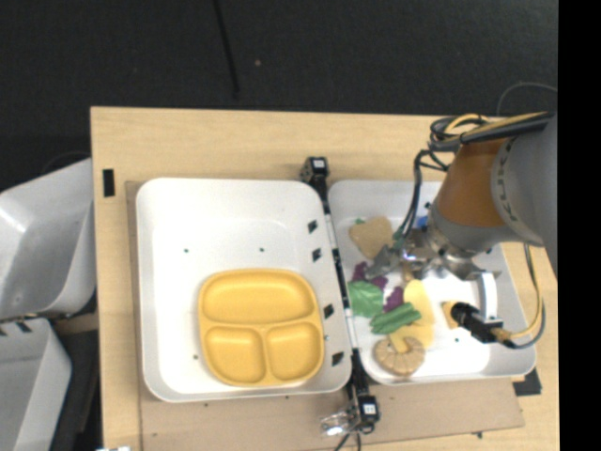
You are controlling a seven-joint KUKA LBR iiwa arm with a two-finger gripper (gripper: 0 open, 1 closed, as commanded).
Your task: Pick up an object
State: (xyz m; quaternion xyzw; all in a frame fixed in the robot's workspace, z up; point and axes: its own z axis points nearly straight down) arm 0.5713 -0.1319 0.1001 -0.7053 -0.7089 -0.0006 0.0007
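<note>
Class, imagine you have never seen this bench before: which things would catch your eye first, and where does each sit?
The yellow divided tray stands out most, lying alone toward the near side of the left bin. Next comes the grey arm with its orange band, reaching from the right over the right bin. Beneath it sits a jumble of small toy foods, green, purple, tan and yellow, crowded against that bin's left side.
</note>
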